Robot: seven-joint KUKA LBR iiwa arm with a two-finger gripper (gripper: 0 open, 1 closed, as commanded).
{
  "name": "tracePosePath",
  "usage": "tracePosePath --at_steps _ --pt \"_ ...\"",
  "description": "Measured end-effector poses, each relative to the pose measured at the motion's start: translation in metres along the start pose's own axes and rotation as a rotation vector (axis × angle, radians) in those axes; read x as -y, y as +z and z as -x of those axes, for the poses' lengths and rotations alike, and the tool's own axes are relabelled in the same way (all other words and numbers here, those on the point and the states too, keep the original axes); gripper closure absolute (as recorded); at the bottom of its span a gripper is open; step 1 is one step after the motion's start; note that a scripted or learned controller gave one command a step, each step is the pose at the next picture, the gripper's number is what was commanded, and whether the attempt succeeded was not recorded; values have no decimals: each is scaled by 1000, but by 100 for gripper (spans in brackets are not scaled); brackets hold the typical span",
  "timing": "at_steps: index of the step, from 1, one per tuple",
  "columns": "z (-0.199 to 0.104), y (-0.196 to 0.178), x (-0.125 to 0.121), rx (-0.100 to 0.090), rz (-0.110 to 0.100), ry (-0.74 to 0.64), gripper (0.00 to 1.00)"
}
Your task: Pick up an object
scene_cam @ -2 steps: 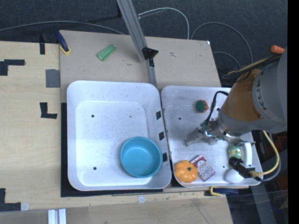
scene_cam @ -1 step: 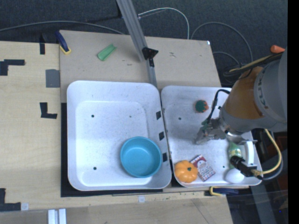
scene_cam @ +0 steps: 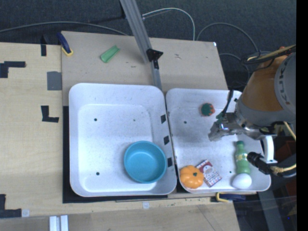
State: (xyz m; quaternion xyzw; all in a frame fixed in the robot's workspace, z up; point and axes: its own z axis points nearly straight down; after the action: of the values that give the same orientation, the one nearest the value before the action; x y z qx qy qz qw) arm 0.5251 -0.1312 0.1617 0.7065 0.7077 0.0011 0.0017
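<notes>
The nearest candidate for picking is the small round green and orange object, which lies alone near the far edge of the right-hand shallow white bin, with bare floor all round it. The two-finger gripper hangs over the middle of that bin, toward its right wall, a little nearer than the round object and apart from it; whether its fingers stand wide or narrow I cannot tell, and nothing shows between them. Along the near edge of the same bin sit a small orange pumpkin-shaped toy, a red and white flat packet just beside it, a green plastic bottle and a white egg-shaped object in the near right corner. A round blue plastic bowl rests in the near right corner of the left-hand white bin.

To do this step well, centre over the lone round object, then descend straight.
</notes>
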Motion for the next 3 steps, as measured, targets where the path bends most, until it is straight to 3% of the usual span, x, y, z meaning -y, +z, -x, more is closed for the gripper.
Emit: tracePosePath --at_steps 2,3 --pt "3 -91 -9 0 0 0 100" --pt "-44 -93 -12 -2 -4 -4 100"
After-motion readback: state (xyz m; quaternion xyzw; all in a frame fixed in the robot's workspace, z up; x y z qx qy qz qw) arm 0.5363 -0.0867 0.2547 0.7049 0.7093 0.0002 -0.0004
